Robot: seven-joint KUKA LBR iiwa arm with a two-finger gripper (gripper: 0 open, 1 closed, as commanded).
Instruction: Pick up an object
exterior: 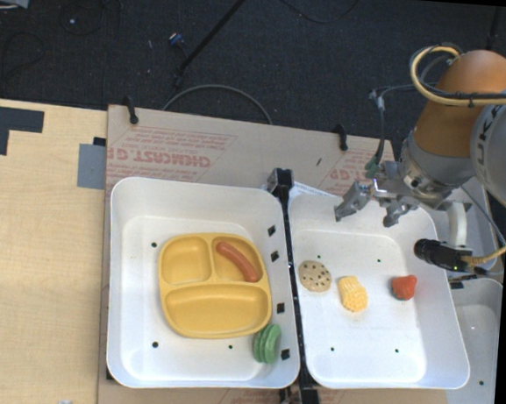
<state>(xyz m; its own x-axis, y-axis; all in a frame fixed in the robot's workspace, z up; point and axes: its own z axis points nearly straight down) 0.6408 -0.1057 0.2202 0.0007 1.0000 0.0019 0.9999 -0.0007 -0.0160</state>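
My claw (372, 205) hung above the far rim of the right bin (450, 363), fingers spread apart and nothing between them. Orange band of my arm sat just above it, toward the upper right.

Right bin held three loose items in a rough row across its middle. Cookie (315, 276) lay nearest the divider. Corn piece (352, 293) lay just beside it, apart by a small gap. Red strawberry-like piece (404, 287) lay further toward the right wall, well apart from the corn. All three sat nearer the camera than my claw, none touched by it.

Left bin (132, 230) held a yellow divided tray (212, 312). Sausage (238, 260) lay slantwise in the tray's upper right compartment. Green ridged item (267, 343) rested against the tray's near right corner, on the bin floor.
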